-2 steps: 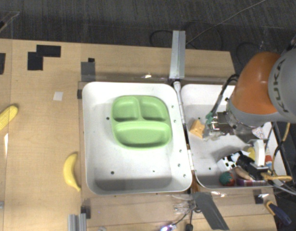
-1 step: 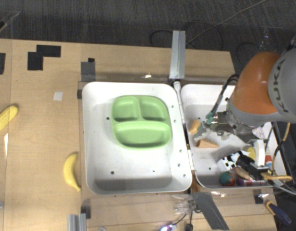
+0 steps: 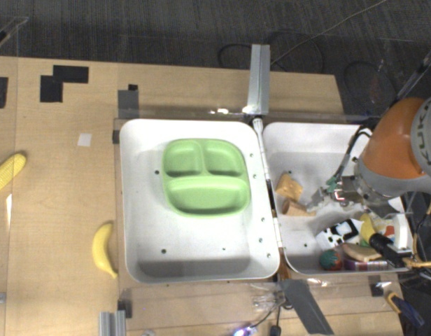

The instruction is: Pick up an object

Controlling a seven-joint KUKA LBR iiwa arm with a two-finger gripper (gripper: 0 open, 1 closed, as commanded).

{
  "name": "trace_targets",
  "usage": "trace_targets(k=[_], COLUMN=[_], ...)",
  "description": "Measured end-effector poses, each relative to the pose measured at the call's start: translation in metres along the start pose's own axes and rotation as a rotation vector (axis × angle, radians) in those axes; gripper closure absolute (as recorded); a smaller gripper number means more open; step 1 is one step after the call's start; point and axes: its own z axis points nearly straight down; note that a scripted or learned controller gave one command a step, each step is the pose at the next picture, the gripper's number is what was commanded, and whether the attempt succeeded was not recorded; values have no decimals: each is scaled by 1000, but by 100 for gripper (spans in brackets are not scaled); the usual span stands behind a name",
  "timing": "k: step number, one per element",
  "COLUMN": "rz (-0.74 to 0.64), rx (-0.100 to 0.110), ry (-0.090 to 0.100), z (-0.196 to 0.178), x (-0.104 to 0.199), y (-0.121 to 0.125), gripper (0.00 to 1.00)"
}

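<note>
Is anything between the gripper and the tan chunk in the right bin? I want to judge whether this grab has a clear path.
Nothing visible does. The gripper hangs over the right white bin, just right of the tan, bread-like chunk, with bare bin floor between them. The other clutter lies nearer the bin's front right corner.

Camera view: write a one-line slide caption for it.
KUKA arm's gripper hovers over the cluttered right bin near a tan block; the left bin holds a green divided tray.
</note>
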Motion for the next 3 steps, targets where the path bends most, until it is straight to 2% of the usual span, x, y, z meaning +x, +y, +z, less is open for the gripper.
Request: trace_targets(k=[1,2,3], rz=[-65,-63,-94], rx=[2,-2,-5], ry=[11,11,0], z=[19,23,25], x=[-76,-75,-53], y=[26,29,98], gripper=[0,0,0])
